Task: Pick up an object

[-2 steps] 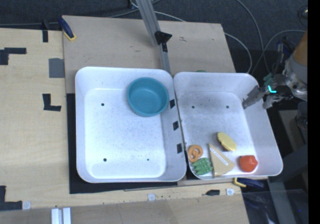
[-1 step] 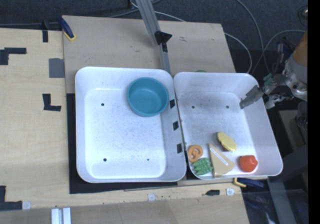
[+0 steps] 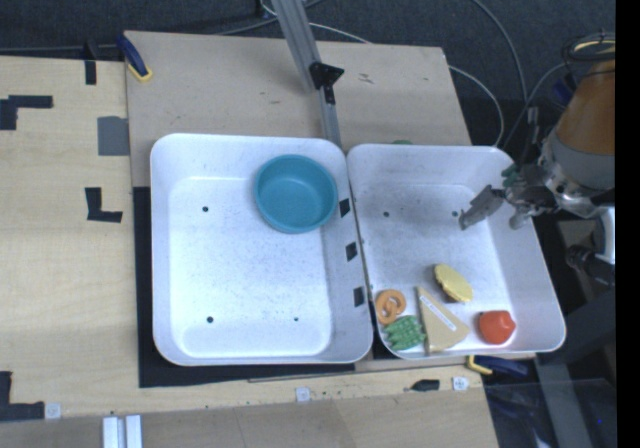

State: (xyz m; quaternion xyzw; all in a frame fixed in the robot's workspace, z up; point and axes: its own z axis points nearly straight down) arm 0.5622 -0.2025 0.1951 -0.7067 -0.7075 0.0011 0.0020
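Observation:
My gripper (image 3: 497, 211) hangs over the right edge of the right bin (image 3: 420, 166), its two fingers spread open with nothing between them. Near that bin's front lie a yellow piece (image 3: 454, 284), a red piece (image 3: 496, 326), an orange ring (image 3: 390, 304), a green piece (image 3: 404, 334) and a tan wedge (image 3: 440, 321). All of these sit below and to the left of the gripper, apart from it. A blue bowl (image 3: 295, 193) stands at the back of the left bin (image 3: 200, 266).
A grey metal pole (image 3: 295, 21) slants down to the seam between the bins. Cables loop over the bench behind the right bin. The arm's orange band (image 3: 590, 116) sits at the right edge.

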